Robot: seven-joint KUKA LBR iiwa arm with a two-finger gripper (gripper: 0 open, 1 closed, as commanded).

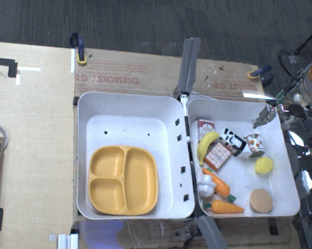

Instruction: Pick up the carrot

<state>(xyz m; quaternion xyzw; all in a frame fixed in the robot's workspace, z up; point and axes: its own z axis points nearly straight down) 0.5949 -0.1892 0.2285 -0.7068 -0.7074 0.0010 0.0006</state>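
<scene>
Two orange carrots lie in the right bin (pixel 290 171) near its front left corner. One carrot (pixel 219 184) lies at a slant, and the other carrot (pixel 227 207) lies flat along the bin's front wall. A small white lump (pixel 205 189) rests against the slanted one. My gripper (pixel 263 118) hovers over the bin's back right part, well away from both carrots, with nothing seen in it.
The right bin also holds a banana (pixel 206 144), a red-white box (pixel 217 155), a small carton (pixel 205 127), a black-white packet (pixel 232 139), a small can (pixel 255 144), a yellow ball (pixel 264 165) and a tan disc (pixel 261 201). A yellow divided plate (pixel 123 180) lies in the left bin (pixel 125 114).
</scene>
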